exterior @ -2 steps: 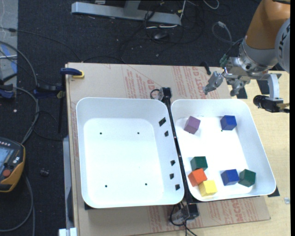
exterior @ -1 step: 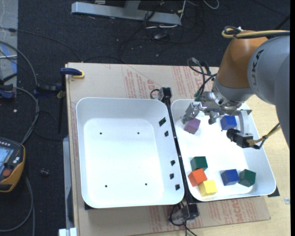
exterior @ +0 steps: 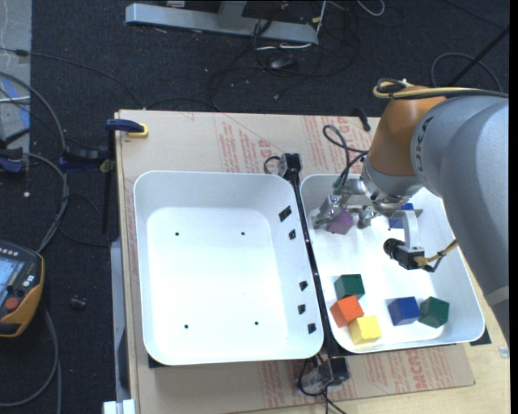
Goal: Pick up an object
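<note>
Arm [exterior: 453,145] is reaching in from the right w/ its orange band over the right bin [exterior: 461,271]. Gripper [exterior: 344,212] is hanging at that bin's upper left, fingers narrowed onto a purple block [exterior: 341,222] that's sitting between them, near the wall next to the left bin [exterior: 154,267].

Other blocks are lying in the right bin's lower part: a green block [exterior: 350,285] w/ an orange block [exterior: 347,310] touching just below it, a yellow block [exterior: 367,328] below-right of the orange. A blue block [exterior: 402,310] & a dark green block [exterior: 435,311] are sitting side by side near the bin's lower right. Another bit of blue is peeking out under the wrist, too hidden to identify.

Both bins are resting on a tan board [exterior: 218,141] w/ red print. A blue clamp [exterior: 125,127] is gripping the board's top-left corner. Dark carpet [exterior: 73,73] is surrounding the bench, cables trailing across it. A yellow-black handheld unit [exterior: 16,283] is lying at left; a grey bar [exterior: 218,23] is running along the top.
</note>
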